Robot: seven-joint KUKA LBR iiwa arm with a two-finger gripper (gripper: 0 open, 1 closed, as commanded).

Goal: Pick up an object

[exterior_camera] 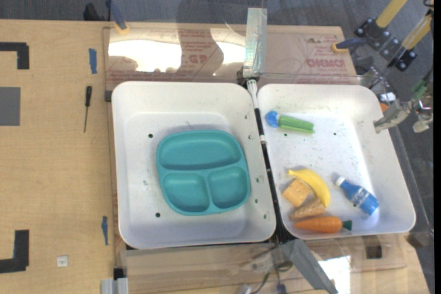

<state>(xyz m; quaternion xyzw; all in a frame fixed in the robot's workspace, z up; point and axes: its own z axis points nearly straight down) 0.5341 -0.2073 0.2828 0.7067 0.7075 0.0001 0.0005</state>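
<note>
While I watch from the fixed overhead camera, the hand [401, 116] sits at the outer rim of the right-hand bin [344, 148], roughly level with that bin's upper half. It shows there as a small cluster of grey metal parts, and I cannot tell whether it is wide, narrow or holding anything; nothing is visibly gripped.

Candidate objects, all placed relative to the hand:
- Green cylinder with a blue cap [289, 122]: across the bin from the hand, at about the same height in the view, lying on its side near the divider between the two bins.
- Blue bottle with a white cap [357, 195]: the nearest object, below the hand and slightly inward, lying tilted on the bin floor.
- Banana [311, 182]: further inward than the bottle and below the hand, resting against an orange block [296, 194].
- Carrot [320, 224]: farthest below the hand, lying along the bin's near wall, just beside a small tan piece [310, 208] that sits between it and the banana.

All of these objects rest on the bin floor, apart from the hand.

Beyond the divider, well away from the hand, the left-hand bin [138, 113] holds a teal divided plate [202, 171] with three compartments. Farther still, on the wooden surface [48, 182], lies a thin dark screwdriver [87, 107] beside short strips of blue tape [92, 60].
</note>
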